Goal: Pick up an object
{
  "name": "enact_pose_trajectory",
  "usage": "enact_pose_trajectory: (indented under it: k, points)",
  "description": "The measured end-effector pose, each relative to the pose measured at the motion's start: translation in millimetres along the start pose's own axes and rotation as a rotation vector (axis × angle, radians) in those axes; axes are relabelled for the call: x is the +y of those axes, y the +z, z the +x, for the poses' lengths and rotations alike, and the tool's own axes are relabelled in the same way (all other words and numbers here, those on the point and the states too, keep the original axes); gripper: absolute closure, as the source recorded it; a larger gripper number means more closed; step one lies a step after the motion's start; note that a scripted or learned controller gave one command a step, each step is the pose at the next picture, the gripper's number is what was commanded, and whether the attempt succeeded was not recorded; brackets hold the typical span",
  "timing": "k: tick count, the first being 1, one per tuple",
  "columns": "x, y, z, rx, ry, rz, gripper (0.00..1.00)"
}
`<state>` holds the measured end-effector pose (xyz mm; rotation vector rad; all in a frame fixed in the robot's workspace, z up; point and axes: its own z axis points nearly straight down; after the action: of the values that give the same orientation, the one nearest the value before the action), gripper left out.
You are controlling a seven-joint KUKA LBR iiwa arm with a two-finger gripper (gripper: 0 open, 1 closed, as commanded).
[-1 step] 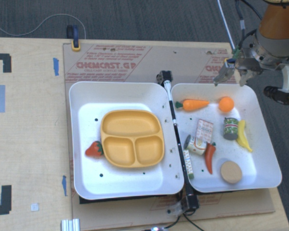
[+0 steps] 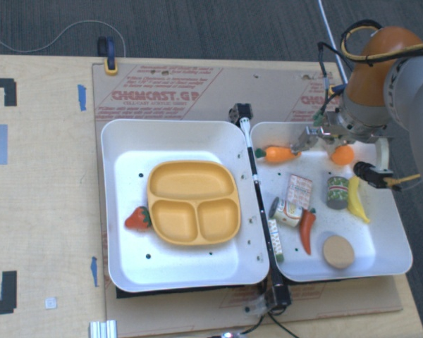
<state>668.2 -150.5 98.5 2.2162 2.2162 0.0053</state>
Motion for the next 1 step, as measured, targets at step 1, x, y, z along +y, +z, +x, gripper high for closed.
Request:
enact_pose_trajectory:
  k: [1]
  points:
    - [-45.0,8.7,50.3,-0.002,0.001,0.0,0.0]
